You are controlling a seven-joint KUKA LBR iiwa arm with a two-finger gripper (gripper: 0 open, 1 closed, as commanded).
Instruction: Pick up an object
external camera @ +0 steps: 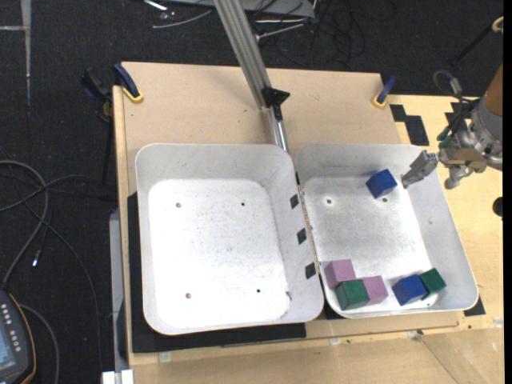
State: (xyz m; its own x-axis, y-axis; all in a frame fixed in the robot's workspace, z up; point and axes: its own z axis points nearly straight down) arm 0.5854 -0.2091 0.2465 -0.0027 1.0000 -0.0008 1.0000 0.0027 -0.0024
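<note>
Several small cubes lie in the right bin (438,214). A blue cube (382,183) sits alone near the bin's far right. Along the near edge are a pink cube (340,272), a green cube (351,294), a magenta cube (374,288), a second blue cube (409,288) and a second green cube (433,281). My gripper (437,173) hangs over the bin's far right rim, just right of the lone blue cube. Its fingers are spread open with nothing between them.
The left bin (160,238) lies beside the right one, their rims meeting at the middle. A metal pole (244,42) slants in from the far side down to that junction. Clamps (128,82) sit at the bench's far corners.
</note>
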